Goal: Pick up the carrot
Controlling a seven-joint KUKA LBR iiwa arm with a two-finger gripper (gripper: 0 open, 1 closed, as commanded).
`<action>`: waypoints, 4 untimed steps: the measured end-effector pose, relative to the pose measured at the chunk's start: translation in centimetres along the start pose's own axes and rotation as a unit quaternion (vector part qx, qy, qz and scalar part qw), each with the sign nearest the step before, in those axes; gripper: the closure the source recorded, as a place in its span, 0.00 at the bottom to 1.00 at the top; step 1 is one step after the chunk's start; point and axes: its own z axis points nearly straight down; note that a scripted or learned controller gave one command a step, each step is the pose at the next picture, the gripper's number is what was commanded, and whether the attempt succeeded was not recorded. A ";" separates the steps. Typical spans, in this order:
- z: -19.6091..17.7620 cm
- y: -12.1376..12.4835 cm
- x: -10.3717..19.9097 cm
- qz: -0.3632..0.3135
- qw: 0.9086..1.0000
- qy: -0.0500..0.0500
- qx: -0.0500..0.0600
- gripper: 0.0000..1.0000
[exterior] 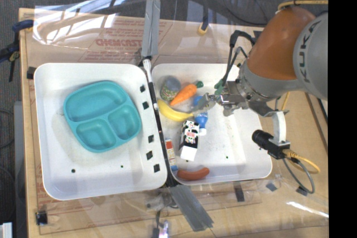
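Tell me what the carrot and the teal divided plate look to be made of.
Carrot: likely a moulded plastic toy, judging by its uniform orange and smooth matte skin.
Teal divided plate: looks like moulded plastic, one even colour with rounded compartment ridges and a soft sheen. Neither material is certain from the view.

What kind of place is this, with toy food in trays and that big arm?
Probably a robotics lab test bench. A grey and orange arm reaches over two white bins taped to a board, one holding a toy carrot and banana, with cables lying about.
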 end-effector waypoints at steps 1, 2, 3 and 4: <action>14.9 1.5 -3.8 0.014 1.000 0.000 -0.001 0.00; 15.8 -0.8 0.1 -0.018 1.000 0.000 0.000 0.00; 14.9 -0.7 0.1 -0.021 1.000 0.000 0.000 1.00; 5.7 6.8 6.4 0.043 0.999 0.000 -0.001 1.00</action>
